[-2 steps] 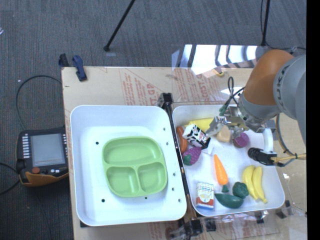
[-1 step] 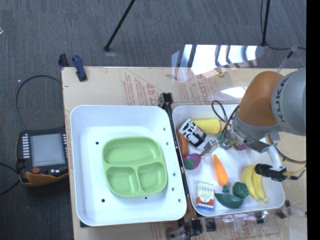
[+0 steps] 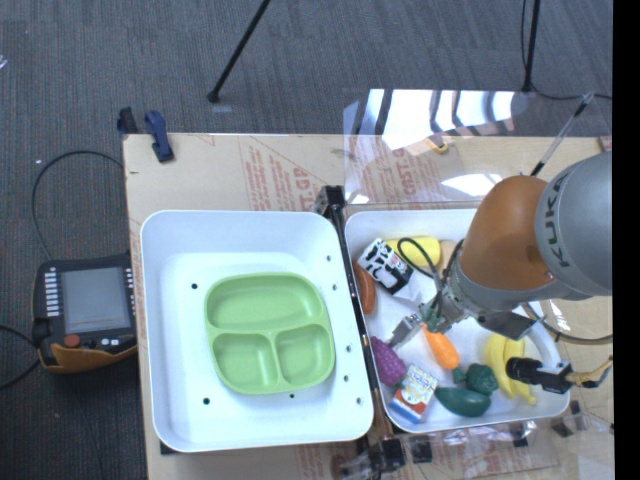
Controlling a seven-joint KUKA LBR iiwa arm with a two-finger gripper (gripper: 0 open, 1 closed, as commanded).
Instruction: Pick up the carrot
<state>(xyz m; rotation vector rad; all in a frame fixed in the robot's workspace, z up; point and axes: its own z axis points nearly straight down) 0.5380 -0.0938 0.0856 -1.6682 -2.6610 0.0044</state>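
Carrot [image 3: 441, 348] lies in right bin [image 3: 400, 423], long axis running 11-to-5 o'clock, leafy end up-left under the gripper [image 3: 418, 323]. Fingers spread, touching the top end, not clasping it. "KUKA" partly readable on arm [image 3: 560, 233]. Cardboard print at 12 o'clock unreadable.

My arm [image 3: 585, 233] is a thick grey cylinder with dark KUKA lettering running along its side. At nine o'clock from the lettering bulges my rounded orange band [image 3: 505, 233]. Below that sits a grey wrist collar, with my slim metal gripper [image 3: 412, 326] beyond it.
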